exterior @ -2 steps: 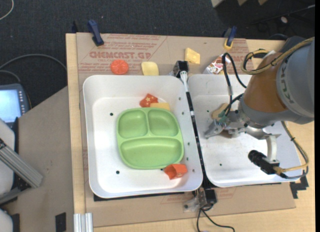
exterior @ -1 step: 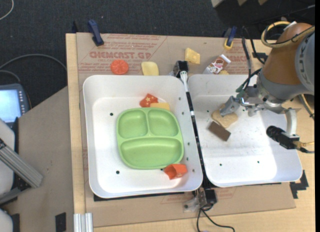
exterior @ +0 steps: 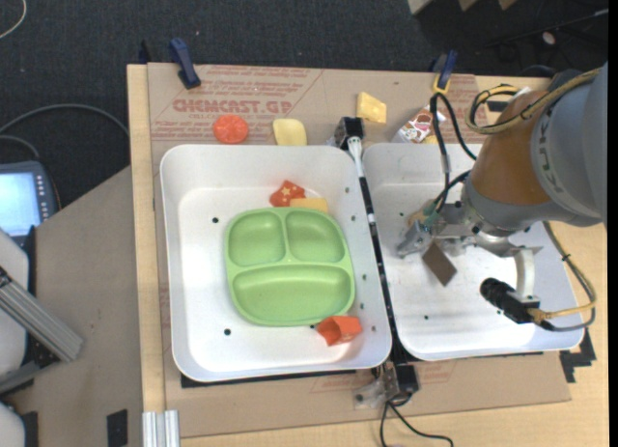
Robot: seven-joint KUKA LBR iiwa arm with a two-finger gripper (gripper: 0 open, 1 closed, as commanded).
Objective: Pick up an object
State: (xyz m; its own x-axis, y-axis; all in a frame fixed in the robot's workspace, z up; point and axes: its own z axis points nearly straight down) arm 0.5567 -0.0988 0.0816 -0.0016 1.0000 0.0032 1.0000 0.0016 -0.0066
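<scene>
A: Near the bottom of the picture we see an orange plastic block [exterior: 338, 329]. It lies in the left white bin [exterior: 188, 271], touching the low edge of the green plastic tray with three parts [exterior: 288, 266].

B: And in the right white bin [exterior: 463, 329] we see a small dark brown flat piece [exterior: 440, 265], in the middle right of the picture. The gripper [exterior: 422, 233] hangs just over it. We cannot tell if it pinches anything.

A: Above the green tray we see a red toy piece [exterior: 287, 194] beside a pale yellow piece [exterior: 310, 206].

B: Higher up, on the brown cardboard [exterior: 241, 97], we see a round orange toy [exterior: 231, 128], a pale yellow lump [exterior: 289, 132] and a yellow wedge [exterior: 371, 107].

A: The grey arm with the orange band [exterior: 541, 155] comes in from the right.
</scene>
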